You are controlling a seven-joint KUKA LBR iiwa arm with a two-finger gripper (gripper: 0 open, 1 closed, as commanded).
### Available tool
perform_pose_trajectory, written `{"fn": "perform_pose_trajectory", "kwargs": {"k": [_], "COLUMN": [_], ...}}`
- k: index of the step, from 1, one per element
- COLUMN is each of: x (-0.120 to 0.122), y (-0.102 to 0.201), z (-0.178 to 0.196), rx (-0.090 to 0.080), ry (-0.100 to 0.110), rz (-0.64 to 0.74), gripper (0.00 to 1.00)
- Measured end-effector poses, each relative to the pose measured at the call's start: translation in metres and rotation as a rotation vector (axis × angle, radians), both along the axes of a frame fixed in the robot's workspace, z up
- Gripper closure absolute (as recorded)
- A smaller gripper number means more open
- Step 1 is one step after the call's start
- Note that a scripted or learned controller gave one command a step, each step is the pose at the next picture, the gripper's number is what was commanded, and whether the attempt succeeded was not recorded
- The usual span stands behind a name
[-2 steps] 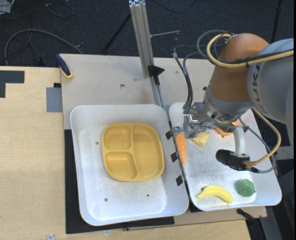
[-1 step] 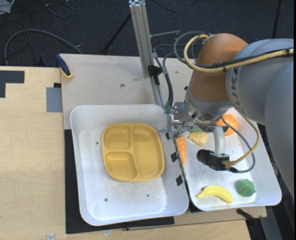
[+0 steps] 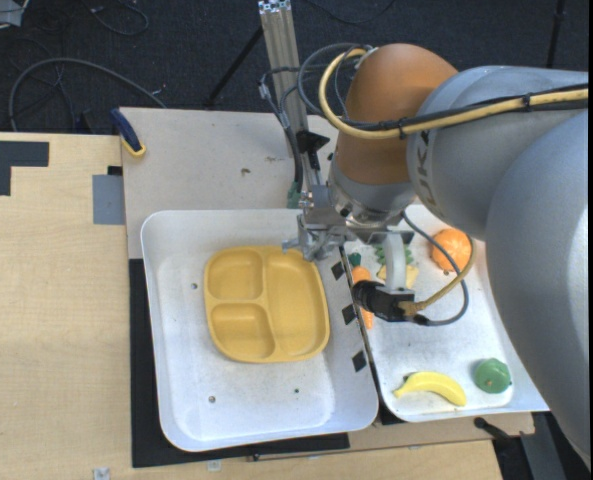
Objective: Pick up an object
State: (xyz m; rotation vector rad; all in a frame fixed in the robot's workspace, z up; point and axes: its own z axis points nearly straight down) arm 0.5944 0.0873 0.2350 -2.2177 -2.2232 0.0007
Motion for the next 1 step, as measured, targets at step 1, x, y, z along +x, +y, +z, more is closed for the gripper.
{"fn": "perform_pose_trajectory", "kwargs": {"k": [1], "x": [-0.0012], "y": [-0.0009], "z": [-0.0004], "rx": [-0.001], "ry": [0.003], "rz": [0.0], "gripper": [0.0]}}
